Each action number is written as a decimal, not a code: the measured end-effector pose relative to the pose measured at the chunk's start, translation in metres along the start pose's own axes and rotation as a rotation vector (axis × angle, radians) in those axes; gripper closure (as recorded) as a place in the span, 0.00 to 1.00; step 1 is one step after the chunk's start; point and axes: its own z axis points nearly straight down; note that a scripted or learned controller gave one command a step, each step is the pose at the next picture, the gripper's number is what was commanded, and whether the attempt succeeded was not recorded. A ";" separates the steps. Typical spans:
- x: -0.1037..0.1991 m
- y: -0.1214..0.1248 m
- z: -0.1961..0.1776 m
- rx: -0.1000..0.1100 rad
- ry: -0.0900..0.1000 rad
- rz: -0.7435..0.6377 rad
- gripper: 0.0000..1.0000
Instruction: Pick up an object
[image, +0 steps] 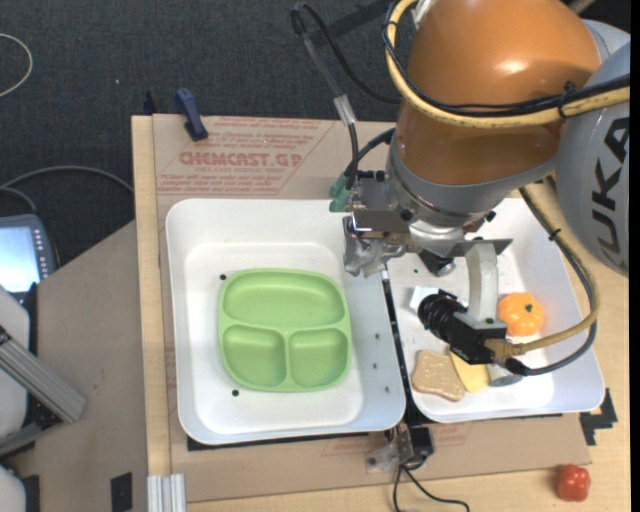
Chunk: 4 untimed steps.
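Toys lie in the right bin (565, 265), all in the half that sits lower in the view. An orange toy fruit (521, 313) rests towards the bin's right side. A bread slice (436, 375) lies flat by the lower left corner, and a yellow wedge (472, 377) touches the slice on its right. The left bin (182, 300) holds a green divided plate (285, 330), lying flat with its three compartments facing up.

My tool (368, 258) hangs over the wall where the two bins meet, near the plate's upper right corner and apart from the bread, the wedge and the fruit. From this angle I cannot tell whether it is apart or together.

On the tabletop (158, 400), a small red thing (572, 482) sits off the right bin's lower right corner. A blue clamp (190, 113) grips the far left edge.
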 end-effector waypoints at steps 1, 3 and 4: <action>-0.028 0.051 0.160 0.008 -0.004 0.003 1.00; 0.028 0.031 0.036 -0.001 0.002 -0.005 1.00; 0.084 0.038 0.022 -0.012 0.005 -0.009 1.00</action>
